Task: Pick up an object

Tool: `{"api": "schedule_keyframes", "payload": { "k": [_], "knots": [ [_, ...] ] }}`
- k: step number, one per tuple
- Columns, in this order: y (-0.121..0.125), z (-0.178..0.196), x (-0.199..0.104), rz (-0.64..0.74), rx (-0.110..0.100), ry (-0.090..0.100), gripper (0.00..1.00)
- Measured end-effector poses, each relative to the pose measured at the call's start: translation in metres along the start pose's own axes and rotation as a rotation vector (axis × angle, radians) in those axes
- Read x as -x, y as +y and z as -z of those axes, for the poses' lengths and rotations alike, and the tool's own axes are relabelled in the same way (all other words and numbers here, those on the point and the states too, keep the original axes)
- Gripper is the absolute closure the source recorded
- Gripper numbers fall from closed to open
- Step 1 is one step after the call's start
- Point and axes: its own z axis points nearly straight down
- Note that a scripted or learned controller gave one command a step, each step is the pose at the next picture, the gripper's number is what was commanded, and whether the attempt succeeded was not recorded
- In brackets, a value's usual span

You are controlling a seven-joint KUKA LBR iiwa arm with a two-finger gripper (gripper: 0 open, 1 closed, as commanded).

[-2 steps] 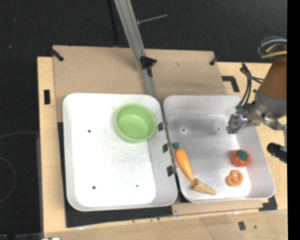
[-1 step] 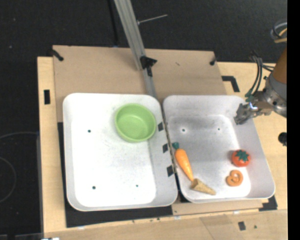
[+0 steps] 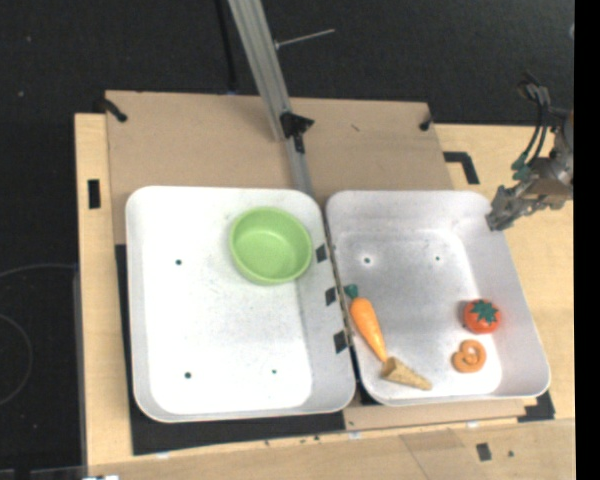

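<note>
**Gripper standing off at the right bin's far corner, nothing grasped**

The gripper (image 3: 502,214) is hovering at the upper right corner of the right bin (image 3: 410,218), over or just outside its rim. No object is sitting in it; whether the pincer is released or clenched cannot be told at this size and angle.

Candidate objects are all lying in the right bin's near half. A carrot (image 3: 367,326) is lying against the left wall, pointing toward the near edge, with a tan wedge-shaped piece (image 3: 407,374) just beside its tip, possibly touching. A red tomato-like toy (image 3: 482,315) is sitting near the right wall, and a small orange ring-shaped piece (image 3: 469,356) is lying just beside it toward the near rim. The left bin (image 3: 180,348) is holding a green bowl (image 3: 270,246), upright, in its upper right area.

Judgement: the pick is not yet begun; the arm is waiting well apart from every object.

Risks being noted:
- The carrot is hugging the wall, so a finger coming down on that side is likely to strike the rim or the divider.
- The wedge crowding the carrot's tip is inviting a double contact or a nudge.
- The tomato looks rounded and may be squeezed out of a closing grasp.
- The ring is lying flat and low, so the fingers may be closing above it.
</note>
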Motion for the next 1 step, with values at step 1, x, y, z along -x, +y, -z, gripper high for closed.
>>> {"api": "schedule_keyframes", "payload": {
  "k": [1],
  "knots": [
    [-0.0013, -0.01, -0.0458, 0.0, -0.007, 0.001, 1.0]
  ]
}}
